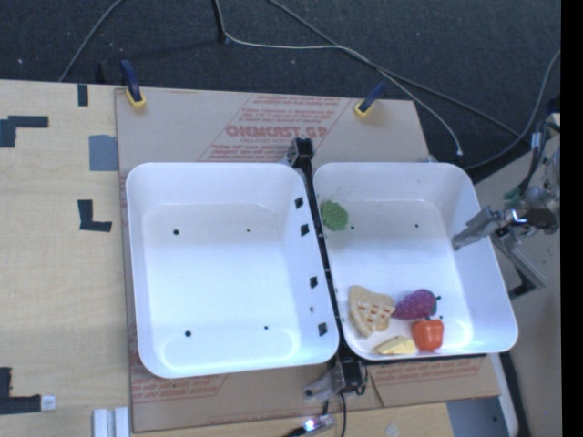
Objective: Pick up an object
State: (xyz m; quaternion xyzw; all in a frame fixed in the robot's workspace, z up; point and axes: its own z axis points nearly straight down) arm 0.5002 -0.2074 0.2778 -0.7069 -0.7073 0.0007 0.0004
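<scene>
Pincer (474, 228) at the right bin's (455, 182) rim — blurred, mostly cut off; open or closed, cannot tell.

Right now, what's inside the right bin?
Right bin holds a green ball by the divider, then a waffle, purple grapes, red pepper and a yellow piece, partly covered.

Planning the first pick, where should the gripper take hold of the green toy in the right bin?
Probably straight from above, closing across the middle of the green toy. It is small and rounded, lies alone, but sits close to the divider wall, so a side approach looks cramped.
</scene>
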